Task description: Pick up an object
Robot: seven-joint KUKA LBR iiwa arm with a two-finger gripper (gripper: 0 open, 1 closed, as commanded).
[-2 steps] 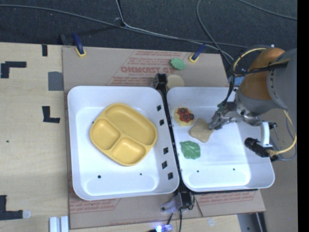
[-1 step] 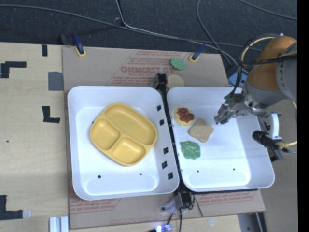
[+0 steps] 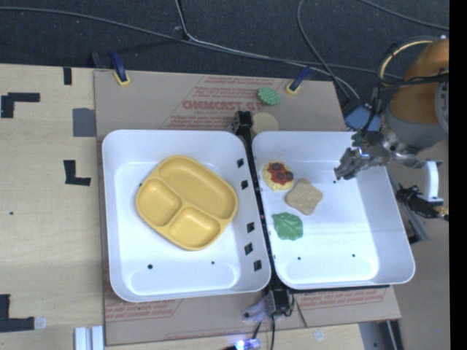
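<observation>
Arm poised over right bin's upper edge

Grey arm w/ orange band reaches in from the right, wrist bent down-left; dark two-finger gripper (image 3: 347, 168) hangs above right white bin (image 3: 379, 217), grip can't be told. Toy items sit well apart at bin's left: round yellow-red pizza piece (image 3: 278, 175), tan cracker-like piece (image 3: 303, 197), green leafy lump (image 3: 288, 226). Yellow divided plastic tray (image 3: 187, 201) in left white bin (image 3: 120, 232)

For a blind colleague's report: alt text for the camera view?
A grey arm's pincer hovers over the right bin, which holds three toy foods at its left. The left bin holds a yellow divided tray.
</observation>
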